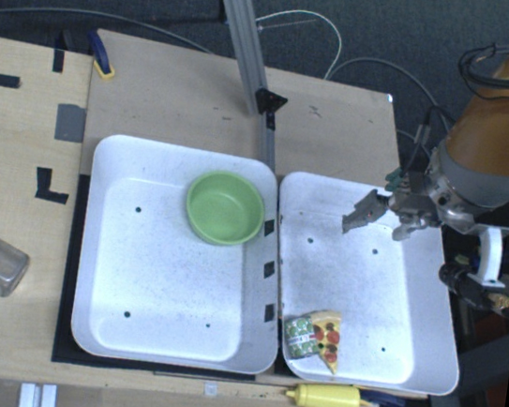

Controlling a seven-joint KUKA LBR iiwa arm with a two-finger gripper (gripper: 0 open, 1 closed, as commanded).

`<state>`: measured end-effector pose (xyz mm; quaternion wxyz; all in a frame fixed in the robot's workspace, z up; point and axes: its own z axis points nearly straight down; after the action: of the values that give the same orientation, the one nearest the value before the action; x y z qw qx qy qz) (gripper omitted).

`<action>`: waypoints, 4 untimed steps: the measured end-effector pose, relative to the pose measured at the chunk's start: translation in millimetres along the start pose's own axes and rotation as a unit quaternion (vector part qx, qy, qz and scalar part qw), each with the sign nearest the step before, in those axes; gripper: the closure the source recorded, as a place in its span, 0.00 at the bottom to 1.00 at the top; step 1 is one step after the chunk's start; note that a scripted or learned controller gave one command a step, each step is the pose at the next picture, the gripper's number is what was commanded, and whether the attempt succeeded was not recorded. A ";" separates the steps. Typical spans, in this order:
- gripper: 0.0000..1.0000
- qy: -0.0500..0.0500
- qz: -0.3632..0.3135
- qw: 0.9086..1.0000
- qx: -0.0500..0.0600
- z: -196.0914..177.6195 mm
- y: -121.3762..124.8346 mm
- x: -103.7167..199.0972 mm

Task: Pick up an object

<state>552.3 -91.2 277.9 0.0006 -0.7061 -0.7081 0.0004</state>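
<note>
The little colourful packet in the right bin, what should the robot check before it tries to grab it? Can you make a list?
1. Small green-and-red printed packet is in plain sight in the right white bin: ok.
2. Nothing lies on top of the packet: ok.
3. End effector is over the packet: not ok, it hangs near the bin's far end.
4. Packet has room around it: not ok, it sits in the bin's near left corner.
5. End effector carries nothing: ok.

Bench [186,93], two white bins [104,261], yellow bottle [328,399]
</note>
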 end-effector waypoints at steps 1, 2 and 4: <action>0.00 0.000 0.000 1.000 0.000 0.0 0.0 -0.2; 0.00 0.000 0.001 1.000 0.003 53.2 1.0 10.1; 0.00 0.000 0.001 1.000 0.003 160.0 1.6 -2.1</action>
<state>553.7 -93.2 117.9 0.0027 -0.7068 -0.7074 0.0027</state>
